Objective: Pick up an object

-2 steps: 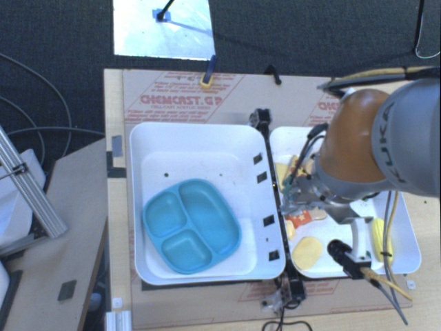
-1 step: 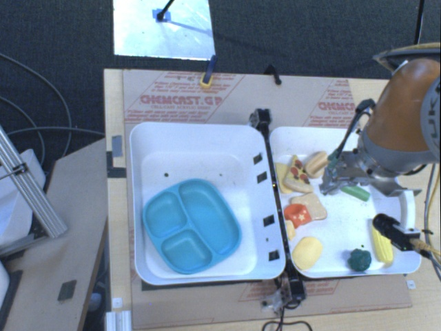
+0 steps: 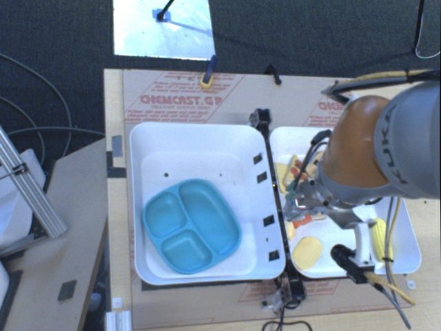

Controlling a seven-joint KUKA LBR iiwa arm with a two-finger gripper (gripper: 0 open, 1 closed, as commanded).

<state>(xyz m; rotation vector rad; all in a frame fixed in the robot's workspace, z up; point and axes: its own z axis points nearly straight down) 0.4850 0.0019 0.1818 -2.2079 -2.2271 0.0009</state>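
Observation:
The grey arm with its orange band [image 3: 358, 143] reaches from the right down into the right bin [image 3: 406, 254]. My gripper [image 3: 301, 207] sits low over the left part of that bin, among small toy foods. An orange piece [image 3: 303, 220] lies right under it, a yellow round piece [image 3: 307, 251] sits nearer the front, and a yellow and red piece [image 3: 289, 171] lies behind it. A yellow banana-like item [image 3: 380, 238] lies at the right. The arm hides much of the bin.
The left bin [image 3: 200, 140] holds a blue three-compartment tray [image 3: 191, 224]. A black divider with clips [image 3: 270, 192] runs between the bins. A shiny square sheet [image 3: 164, 19] lies behind the bench. Cables trail at the front right.

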